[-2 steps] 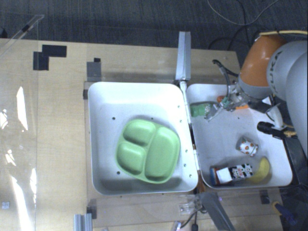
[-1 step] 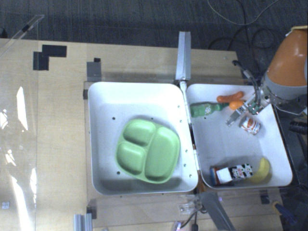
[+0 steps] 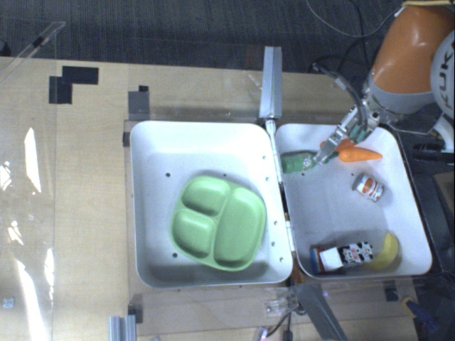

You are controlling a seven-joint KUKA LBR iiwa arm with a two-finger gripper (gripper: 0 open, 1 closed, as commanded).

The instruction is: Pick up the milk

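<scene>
Your claw [image 3: 325, 153] is up at the top of the right bin [image 3: 419, 258], by a green thing [image 3: 294, 163]; you can't tell its grip; your milk [image 3: 343, 256] lies far off, beside the banana [image 3: 384, 251].

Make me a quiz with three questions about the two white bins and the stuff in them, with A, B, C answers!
1. Where does the green tray lie?
A. left bin
B. right bin
C. on the bench

2. What colour is the carrot?
A. blue
B. orange
C. white

3. How does the milk carton sit?
A. lying in the right bin
B. standing on the tray
C. lifted above the bin

Answers:
1 A, the tray sits in the left bin.
2 B, it is orange, beside the tool.
3 A, the carton lies on its side next to the banana, far from the tool.
</scene>
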